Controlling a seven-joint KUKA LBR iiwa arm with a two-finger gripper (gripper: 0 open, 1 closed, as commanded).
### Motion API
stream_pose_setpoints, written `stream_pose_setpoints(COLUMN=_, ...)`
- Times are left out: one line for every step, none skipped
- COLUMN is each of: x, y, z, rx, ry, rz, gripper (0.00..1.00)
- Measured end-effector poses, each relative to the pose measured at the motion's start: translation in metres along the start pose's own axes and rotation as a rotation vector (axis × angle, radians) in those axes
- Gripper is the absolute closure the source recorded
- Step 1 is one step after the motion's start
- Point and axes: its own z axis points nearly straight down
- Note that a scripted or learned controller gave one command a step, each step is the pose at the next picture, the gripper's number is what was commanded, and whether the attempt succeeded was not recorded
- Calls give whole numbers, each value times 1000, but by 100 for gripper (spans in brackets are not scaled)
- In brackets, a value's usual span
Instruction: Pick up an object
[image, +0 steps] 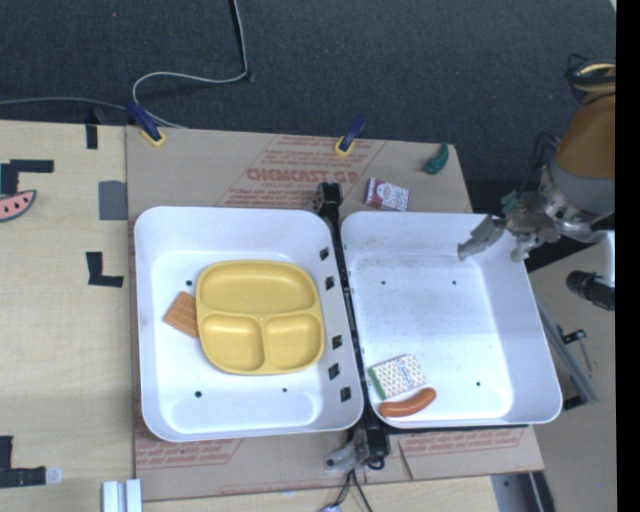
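Approach step: gripper (487, 238), finger state indeterminate, hangs over the right bin's (520, 330) far right corner, well apart from carton (398, 376) and sausage (407, 402) at near-left; next move calls for crossing and descending.

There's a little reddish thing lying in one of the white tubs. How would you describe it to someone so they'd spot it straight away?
Start at the right-hand shallow white bin and go to its near left corner. There, just below a small green-and-white printed packet, lies a slim reddish-orange sausage-shaped piece, slightly curved. It is the only long, rounded thing in that bin; its neighbour is flat and boxy.
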Motion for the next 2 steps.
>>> stream_pose_setpoints(x=-16, y=-34, z=115, rx=-1, ry=1, rz=0, gripper=0)
stream_pose_setpoints(x=-15, y=-34, z=106, rx=-1, ry=2, rz=0, gripper=100)
